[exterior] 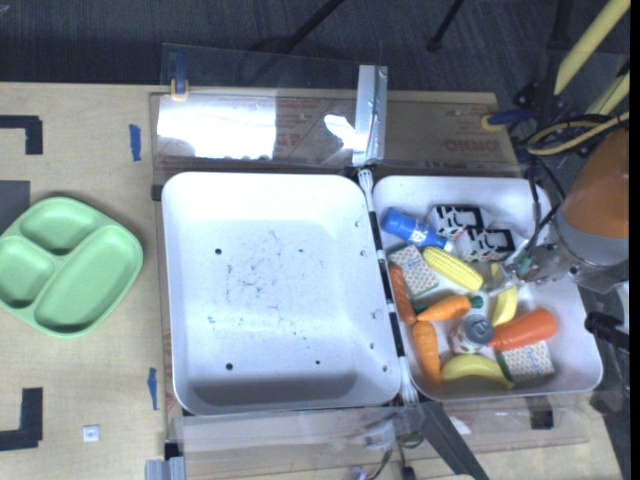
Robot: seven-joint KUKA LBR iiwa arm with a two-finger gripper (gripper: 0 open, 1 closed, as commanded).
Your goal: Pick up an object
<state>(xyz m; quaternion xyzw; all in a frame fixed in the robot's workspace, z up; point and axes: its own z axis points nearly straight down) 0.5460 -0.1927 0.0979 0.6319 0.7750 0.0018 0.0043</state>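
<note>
Two shallow white bins are seen side by side on the bench. The left bin has a bare floor marked with faint scuffs. The right bin is crowded with toy food: a blue bottle, a corn cob, a carrot, a banana and a red-orange pepper. The gripper is held low over the right bin's right side, near the corn cob and just above a small yellow piece. Whether its fingers are parted, or anything is gripped, cannot be told from this angle. A green divided plate is set on the bench, well apart on the left.
</note>
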